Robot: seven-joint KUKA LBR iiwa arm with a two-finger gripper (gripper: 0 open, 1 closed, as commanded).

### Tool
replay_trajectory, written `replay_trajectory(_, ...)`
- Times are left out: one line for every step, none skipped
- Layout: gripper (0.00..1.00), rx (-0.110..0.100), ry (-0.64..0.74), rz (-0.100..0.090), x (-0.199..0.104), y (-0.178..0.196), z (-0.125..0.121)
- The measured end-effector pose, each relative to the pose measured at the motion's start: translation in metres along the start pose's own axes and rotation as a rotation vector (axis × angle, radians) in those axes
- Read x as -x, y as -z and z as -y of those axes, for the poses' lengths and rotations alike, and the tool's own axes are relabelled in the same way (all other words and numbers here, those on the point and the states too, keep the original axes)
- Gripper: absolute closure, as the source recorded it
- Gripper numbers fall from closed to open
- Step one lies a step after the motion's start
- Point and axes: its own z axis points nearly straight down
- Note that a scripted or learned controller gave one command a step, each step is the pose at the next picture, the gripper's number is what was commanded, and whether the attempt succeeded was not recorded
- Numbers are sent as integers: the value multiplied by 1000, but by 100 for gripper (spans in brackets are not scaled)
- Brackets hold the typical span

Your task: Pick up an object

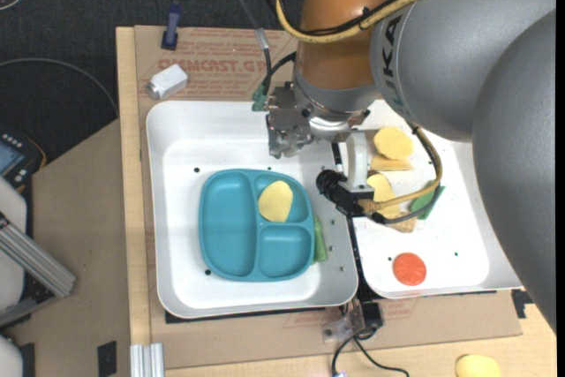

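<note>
1. Two shallow white bins: left bin (172, 190), right bin (468, 252).
2. One teal three-compartment plastic plate (231, 229) in left bin, one yellow oval piece (275, 201) in its upper right compartment.
3. Right bin: several yellow pieces (393, 144), one flat orange-red disc (409, 268).
4. Grey arm with orange band (344, 4) reaches in from right, wrist down over bins' shared edge.
5. Gripper (287, 139): state can't tell.

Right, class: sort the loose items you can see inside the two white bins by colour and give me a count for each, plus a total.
Yellow: 3 – one piece on the teal tray, two in the right bin
Teal: 1 – the divided tray
Orange-red: 1 – the round disc
Green: 1 – the piece in the right bin, partly hidden
Total: 6
</note>
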Motion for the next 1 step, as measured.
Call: replay_trajectory(100,-4,-13,5,40,-75,-12)
